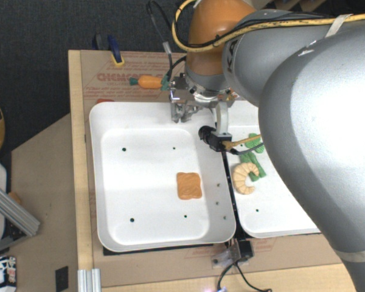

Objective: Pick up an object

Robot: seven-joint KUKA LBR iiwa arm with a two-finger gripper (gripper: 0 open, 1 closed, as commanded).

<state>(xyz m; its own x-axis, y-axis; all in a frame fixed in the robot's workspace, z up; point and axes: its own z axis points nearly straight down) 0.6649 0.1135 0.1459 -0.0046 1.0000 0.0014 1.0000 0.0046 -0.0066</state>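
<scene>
A brown-orange square biscuit (189, 185) lies flat in the left bin (109, 163), a little right of its middle. In the right bin (274, 224), a pale curled croissant-shaped toy (244, 179) rests near the left wall, with a green leafy piece (255, 158) just behind it. My gripper (182, 113) hangs over the far rim of the left bin, well behind the biscuit and apart from every object.
An orange carrot-shaped toy (149, 81) lies on the cardboard bench behind the left bin. A blue and yellow clamp (115, 50) sits at the bench's far edge. The big grey arm covers much of the right bin.
</scene>
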